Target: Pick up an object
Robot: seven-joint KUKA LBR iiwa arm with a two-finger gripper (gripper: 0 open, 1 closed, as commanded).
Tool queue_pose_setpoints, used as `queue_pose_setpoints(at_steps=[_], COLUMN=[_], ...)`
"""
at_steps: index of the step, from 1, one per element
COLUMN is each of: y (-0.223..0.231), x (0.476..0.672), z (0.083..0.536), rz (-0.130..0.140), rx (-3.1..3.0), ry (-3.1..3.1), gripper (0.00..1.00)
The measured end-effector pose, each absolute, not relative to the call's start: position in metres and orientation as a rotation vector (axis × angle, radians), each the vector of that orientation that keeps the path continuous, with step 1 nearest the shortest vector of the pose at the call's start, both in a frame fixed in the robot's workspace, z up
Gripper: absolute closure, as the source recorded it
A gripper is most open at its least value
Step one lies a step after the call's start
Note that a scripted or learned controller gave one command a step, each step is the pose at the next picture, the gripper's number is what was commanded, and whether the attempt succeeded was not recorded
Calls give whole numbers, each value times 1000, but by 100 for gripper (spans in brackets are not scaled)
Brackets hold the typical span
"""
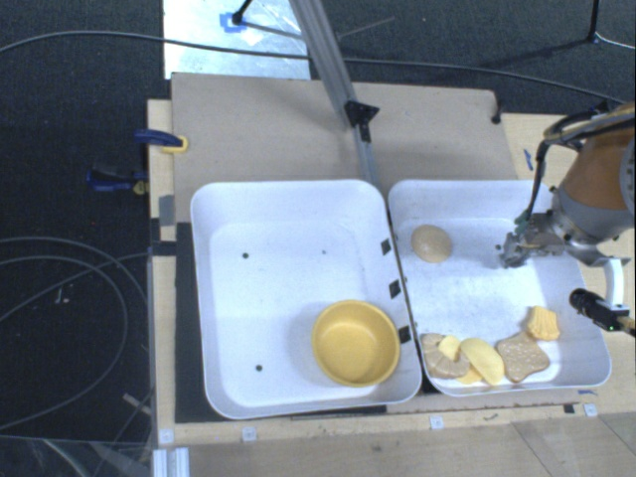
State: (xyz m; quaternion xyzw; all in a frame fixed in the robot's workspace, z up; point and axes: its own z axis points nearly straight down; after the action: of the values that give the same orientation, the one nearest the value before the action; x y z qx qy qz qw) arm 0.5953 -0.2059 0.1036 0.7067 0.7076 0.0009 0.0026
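My gripper point(514, 250) hangs over the upper right part of the right bin point(467, 199), reaching in from the right edge. A round tan object point(432, 243) lies to its left, well apart from it. Along the bin's front wall lie several food-shaped pieces: a yellow oblong one point(483, 360), a tan cookie-like one point(523, 356), a pale round one point(443, 359) and a small yellow wedge point(543, 323). In the left bin point(278, 207) a yellow bowl point(356, 342) sits upright at the front right corner.
A grey pole point(333, 63) slants from the top of the view down to the gap between the bins. Blue clamps point(134, 162) grip the bench's left edge. Cables lie on the dark floor at the left.
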Motion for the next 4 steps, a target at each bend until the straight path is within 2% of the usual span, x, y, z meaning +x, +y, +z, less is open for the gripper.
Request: queue_pose_setpoints(at_steps=[1, 3, 4], y=[-211, -213, -213], x=[598, 606, 608], z=[149, 279, 302], rz=[5, 7, 5], rx=[2215, 2207, 2209], ry=[2219, 2223, 2226], gripper=[100, 100, 100])
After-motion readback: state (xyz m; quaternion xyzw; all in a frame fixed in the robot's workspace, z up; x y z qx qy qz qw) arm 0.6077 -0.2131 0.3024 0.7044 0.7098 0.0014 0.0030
